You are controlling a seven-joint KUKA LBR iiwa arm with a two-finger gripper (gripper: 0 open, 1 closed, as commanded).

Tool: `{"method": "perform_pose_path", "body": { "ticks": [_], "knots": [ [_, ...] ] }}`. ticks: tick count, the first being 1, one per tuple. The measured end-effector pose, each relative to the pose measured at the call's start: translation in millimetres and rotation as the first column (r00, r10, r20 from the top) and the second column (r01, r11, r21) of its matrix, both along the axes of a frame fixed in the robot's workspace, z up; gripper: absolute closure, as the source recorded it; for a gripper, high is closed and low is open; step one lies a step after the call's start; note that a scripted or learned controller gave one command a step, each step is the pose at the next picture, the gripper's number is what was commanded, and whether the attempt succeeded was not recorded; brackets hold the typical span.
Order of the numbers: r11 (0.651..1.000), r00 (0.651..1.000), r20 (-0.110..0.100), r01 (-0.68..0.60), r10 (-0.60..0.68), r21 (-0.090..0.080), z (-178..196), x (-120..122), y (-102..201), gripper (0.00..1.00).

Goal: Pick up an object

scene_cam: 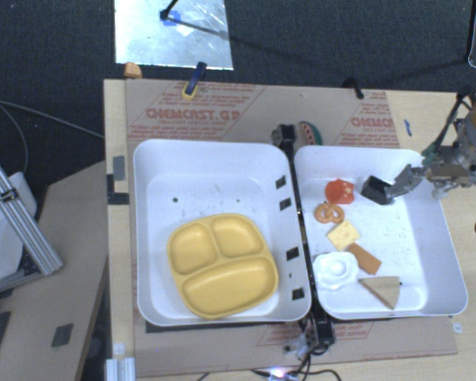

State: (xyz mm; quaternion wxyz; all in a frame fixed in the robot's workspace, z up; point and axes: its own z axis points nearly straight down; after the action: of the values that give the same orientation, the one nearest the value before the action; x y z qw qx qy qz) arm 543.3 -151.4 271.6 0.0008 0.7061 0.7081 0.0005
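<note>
The right bin holds several toy foods. A red tomato piece lies near its middle, with a small pretzel just below it. A yellow cheese slice, an orange-brown strip, a white fried egg and a tan bread wedge follow toward the front. My gripper hangs over the bin's far right rim, well to the right of the tomato piece and apart from all the food.
The left bin holds a yellow divided plate. Black clips line the wall between the two bins. Cardboard lies under the bins, and a metal sheet sits at the back.
</note>
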Motion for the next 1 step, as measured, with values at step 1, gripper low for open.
{"method": "perform_pose_path", "body": {
  "ticks": [1],
  "knots": [
    [1.0,1.0,-0.004,0.001,-0.001,0.003,-191.9,-20.8,34.2,0.0]
  ]
}}
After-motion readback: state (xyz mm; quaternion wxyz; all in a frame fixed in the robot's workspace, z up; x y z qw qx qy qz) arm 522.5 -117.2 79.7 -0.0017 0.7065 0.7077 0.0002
